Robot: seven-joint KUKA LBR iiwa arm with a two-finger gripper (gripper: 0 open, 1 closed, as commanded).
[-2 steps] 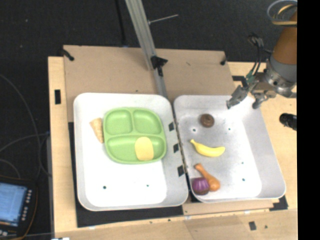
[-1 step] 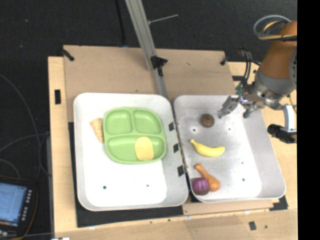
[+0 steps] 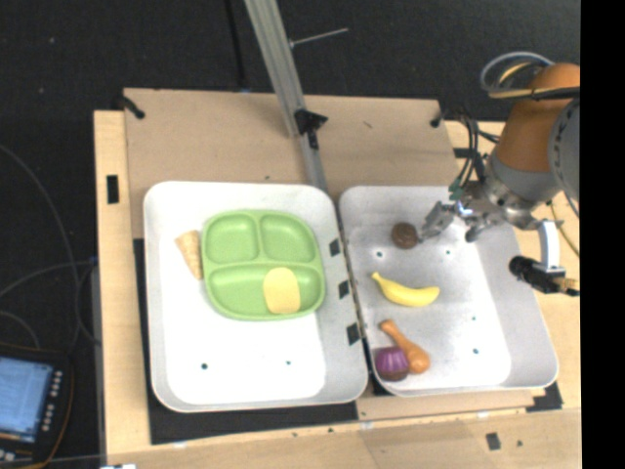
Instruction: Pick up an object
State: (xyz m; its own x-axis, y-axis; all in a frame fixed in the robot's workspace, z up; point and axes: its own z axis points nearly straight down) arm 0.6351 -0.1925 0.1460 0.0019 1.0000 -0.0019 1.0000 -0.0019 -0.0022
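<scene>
Two white bins sit side by side on the table point(image 3: 225, 135). The left bin point(image 3: 244, 369) holds a green divided plate point(image 3: 262, 245) with a yellow block point(image 3: 282, 290) resting in its near compartment; a tan cone-shaped piece point(image 3: 189, 253) lies just beside the plate's left edge. The right bin point(image 3: 488, 355) holds four things: a small brown round object point(image 3: 404, 234) at the far side, a banana point(image 3: 406, 292) near the middle, and at the near left corner an orange carrot-like piece point(image 3: 405, 347) touching a purple round object point(image 3: 392, 363). The arm point(image 3: 532, 140) comes in from the right, its gripper point(image 3: 451, 215) over the far part of the right bin, just right of the brown round object and apart from it. Jaws appear parted, with nothing between them. A grey metal post point(image 3: 278, 57) slants up from the far edge between the bins. A tablet screen point(image 3: 24, 399) glows at the near left, off the table.
</scene>
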